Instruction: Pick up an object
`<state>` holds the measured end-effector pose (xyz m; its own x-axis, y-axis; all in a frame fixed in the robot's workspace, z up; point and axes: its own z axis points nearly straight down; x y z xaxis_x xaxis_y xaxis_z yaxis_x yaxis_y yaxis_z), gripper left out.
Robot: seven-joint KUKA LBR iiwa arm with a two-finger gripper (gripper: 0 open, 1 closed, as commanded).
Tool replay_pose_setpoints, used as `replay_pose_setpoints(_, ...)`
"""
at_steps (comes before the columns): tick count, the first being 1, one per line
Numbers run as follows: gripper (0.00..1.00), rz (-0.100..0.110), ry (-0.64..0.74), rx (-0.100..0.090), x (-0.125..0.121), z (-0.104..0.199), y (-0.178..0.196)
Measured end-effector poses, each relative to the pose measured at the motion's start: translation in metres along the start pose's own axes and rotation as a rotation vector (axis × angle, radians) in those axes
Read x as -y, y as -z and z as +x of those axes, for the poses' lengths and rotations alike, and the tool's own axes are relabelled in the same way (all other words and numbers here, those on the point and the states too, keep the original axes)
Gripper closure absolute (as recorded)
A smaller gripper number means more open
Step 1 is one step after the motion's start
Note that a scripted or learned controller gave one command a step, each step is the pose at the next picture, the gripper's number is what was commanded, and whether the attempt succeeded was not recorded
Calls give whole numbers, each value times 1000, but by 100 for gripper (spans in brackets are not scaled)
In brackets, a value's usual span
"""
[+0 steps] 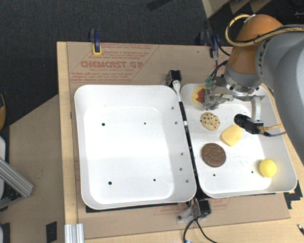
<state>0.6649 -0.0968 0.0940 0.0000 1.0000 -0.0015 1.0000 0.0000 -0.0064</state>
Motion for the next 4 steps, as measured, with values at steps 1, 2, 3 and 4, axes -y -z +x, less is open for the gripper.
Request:
replay_pose_setpoints(1, 100, -4, -2, -1, 25, -21, 23)
replay_pose_setpoints(2, 0, -5, 0, -2, 24, -20, 22)
replay_pose_setpoints(3, 100, -8, 0, 0, 23, -21, 33)
replay_pose_setpoints(4, 0, -7, 0, -1, 24, -21, 33)
